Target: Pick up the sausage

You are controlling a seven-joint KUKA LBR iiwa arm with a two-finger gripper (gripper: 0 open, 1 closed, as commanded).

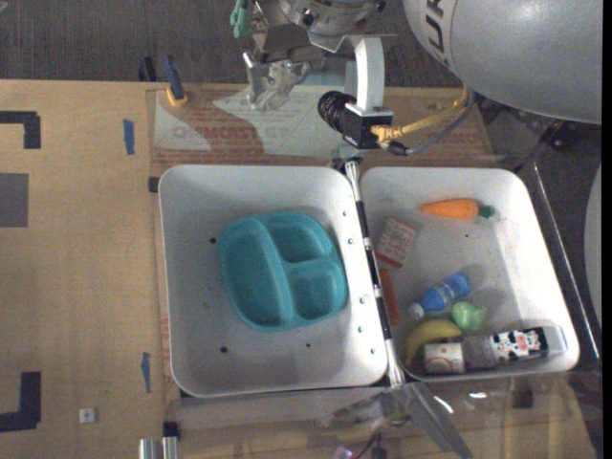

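Note:
A thin reddish sausage (384, 296) lies lengthwise against the left wall of the right bin (535, 247), just below a white and red packet (396, 241). My gripper (266, 82) hangs high over the bench behind the left bin (186, 285), well away from the sausage and up to its left. Nothing shows in the gripper.
A teal divided plate (283, 269) lies in the left bin. The right bin also holds a carrot (449, 209), a blue bottle (442, 293), a green piece (468, 314), a banana (432, 333), a small carton (443, 356) and a black-and-white box (518, 344).

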